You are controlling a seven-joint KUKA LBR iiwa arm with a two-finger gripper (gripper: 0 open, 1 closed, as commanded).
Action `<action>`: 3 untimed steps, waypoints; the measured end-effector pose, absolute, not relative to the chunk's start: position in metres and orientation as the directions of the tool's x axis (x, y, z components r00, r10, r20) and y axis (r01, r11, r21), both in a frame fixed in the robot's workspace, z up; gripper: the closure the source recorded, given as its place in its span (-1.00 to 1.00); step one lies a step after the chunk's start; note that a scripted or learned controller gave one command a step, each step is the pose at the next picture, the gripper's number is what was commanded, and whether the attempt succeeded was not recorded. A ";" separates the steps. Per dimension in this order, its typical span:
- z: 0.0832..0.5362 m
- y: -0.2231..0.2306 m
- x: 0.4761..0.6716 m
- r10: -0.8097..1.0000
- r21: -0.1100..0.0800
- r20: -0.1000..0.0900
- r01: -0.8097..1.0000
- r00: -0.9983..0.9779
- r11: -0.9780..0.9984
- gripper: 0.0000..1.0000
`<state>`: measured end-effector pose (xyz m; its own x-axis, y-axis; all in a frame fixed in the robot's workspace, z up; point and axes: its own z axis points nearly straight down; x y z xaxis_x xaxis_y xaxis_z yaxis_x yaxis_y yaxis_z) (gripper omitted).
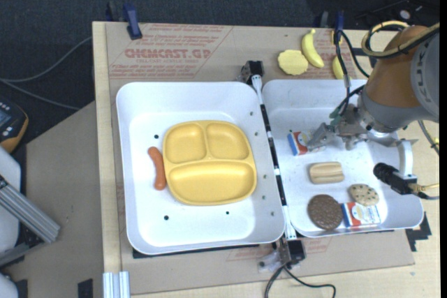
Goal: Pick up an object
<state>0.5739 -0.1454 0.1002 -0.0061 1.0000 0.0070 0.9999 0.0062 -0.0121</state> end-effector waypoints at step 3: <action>0.106 -0.126 0.514 1.000 0.002 0.000 1.000 0.001 -0.001 -1.00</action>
<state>0.5136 -0.1256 0.1060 0.0014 1.0000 -0.0002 1.0000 -0.0014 0.0017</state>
